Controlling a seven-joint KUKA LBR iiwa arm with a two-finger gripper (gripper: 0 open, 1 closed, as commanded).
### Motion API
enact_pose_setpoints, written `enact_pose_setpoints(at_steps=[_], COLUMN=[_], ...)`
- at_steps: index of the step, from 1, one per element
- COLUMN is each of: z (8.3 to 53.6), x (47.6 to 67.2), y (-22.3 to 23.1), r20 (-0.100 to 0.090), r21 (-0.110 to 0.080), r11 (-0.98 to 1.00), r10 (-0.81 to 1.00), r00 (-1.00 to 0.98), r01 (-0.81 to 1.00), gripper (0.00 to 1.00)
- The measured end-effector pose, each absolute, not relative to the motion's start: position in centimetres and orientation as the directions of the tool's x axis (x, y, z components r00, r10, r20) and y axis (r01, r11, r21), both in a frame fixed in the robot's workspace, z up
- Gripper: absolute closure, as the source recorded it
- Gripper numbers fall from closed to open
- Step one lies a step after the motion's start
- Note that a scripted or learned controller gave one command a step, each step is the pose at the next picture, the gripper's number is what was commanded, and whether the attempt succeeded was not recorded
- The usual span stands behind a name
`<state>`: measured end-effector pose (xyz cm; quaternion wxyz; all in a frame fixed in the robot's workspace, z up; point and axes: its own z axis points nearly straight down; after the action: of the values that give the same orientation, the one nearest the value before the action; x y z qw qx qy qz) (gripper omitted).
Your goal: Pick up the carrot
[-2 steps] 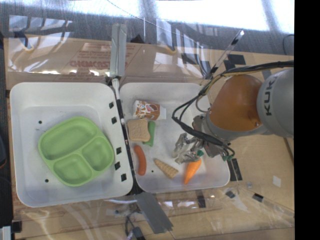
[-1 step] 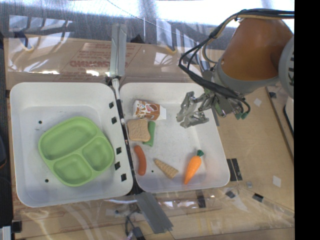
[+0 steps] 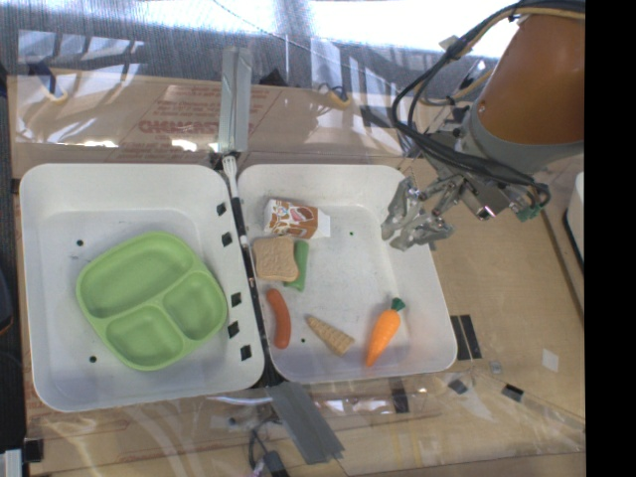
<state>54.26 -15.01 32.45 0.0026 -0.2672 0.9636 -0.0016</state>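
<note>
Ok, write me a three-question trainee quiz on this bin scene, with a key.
1. True or false: the carrot lies in the same bin as the green divided plate.
2. Which item lies closest to the carrot? A) milk carton B) ice cream cone C) sandwich
3. Fill in: the gripper is above the right bin's ___ edge, away from the carrot.

Key: 1 false, the carrot is in the right bin, the plate in the left bin. 2 B. 3 far right, near its top corner.
</note>
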Motion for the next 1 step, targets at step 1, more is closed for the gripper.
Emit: enact_pose_setpoints(at_steps=[1], z=[28.95], x=[48.79], y=[-18.60], r20=[0.001], r21=[0.000], r11=[0.853], r10=[-0.522], r00=[-0.853], r01=[-0.522], gripper=[1.00])
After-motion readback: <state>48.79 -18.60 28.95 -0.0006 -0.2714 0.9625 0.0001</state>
